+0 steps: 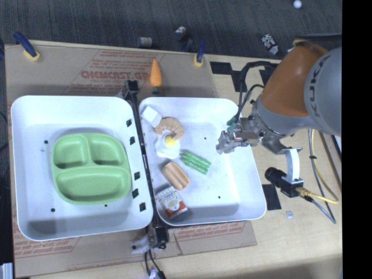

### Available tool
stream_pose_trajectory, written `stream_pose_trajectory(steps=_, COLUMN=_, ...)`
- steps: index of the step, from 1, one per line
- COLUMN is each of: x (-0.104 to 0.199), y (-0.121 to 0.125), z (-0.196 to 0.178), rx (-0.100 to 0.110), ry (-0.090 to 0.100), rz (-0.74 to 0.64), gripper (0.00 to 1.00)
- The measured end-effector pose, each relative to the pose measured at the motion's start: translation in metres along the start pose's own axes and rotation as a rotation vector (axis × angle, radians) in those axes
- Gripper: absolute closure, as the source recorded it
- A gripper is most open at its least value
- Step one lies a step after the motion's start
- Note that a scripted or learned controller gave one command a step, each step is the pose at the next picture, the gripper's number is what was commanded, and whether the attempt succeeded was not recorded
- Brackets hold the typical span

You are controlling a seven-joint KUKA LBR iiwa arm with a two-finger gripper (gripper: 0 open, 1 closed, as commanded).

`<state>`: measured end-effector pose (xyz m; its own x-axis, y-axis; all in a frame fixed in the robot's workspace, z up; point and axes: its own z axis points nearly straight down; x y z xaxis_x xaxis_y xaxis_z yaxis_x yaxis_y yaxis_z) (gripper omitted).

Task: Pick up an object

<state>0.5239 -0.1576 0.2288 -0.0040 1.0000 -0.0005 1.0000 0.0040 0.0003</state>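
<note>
The likeliest thing to pick is the green bundle of toy beans (195,161), a short ribbed plastic piece lying at a slant on the floor of the right-hand white bin (244,182), roughly in its middle and nearest of all the items to the gripper (224,144). It looks light and stiff, probably smooth enough to slip, so a grip across its narrow width near the centre seems safer than one along its length. Just below and to its left lies a tan hot-dog-shaped toy (175,175), rounded and likely to roll if pinched off-centre; the two are near but seem not quite touching. Above them sit a white fried-egg toy with a yellow yolk (168,146), flat and hard to get fingers under, and a beige croissant-like piece (170,127) touching it. A small red-and-white carton (170,201) rests in the bin's lower left corner, tilted against the wall. The gripper hangs over the bin's right part, well clear of the beans and with nothing between its fingers; whether the jaws stand wide or narrow I cannot tell from this angle. In the left white bin (29,156) lies a green divided plate (91,167).
</note>
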Motion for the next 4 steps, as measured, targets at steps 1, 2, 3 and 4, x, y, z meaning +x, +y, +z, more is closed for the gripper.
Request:
stream_pose_trajectory(steps=1, x=-0.029, y=-0.048, z=0.032, rx=0.003, ry=0.000, rz=-0.001, gripper=1.00)
stream_pose_trajectory(steps=2, x=-0.021, y=0.003, z=-0.077, rx=-0.004, ry=-0.002, rz=-0.002, gripper=1.00)
stream_pose_trajectory(steps=3, x=-0.054, y=-0.027, z=0.061, rx=0.004, ry=0.000, rz=-0.001, gripper=1.00)
stream_pose_trajectory(steps=4, x=-0.054, y=-0.009, z=-0.051, rx=-0.003, ry=-0.002, rz=-0.002, gripper=1.00)
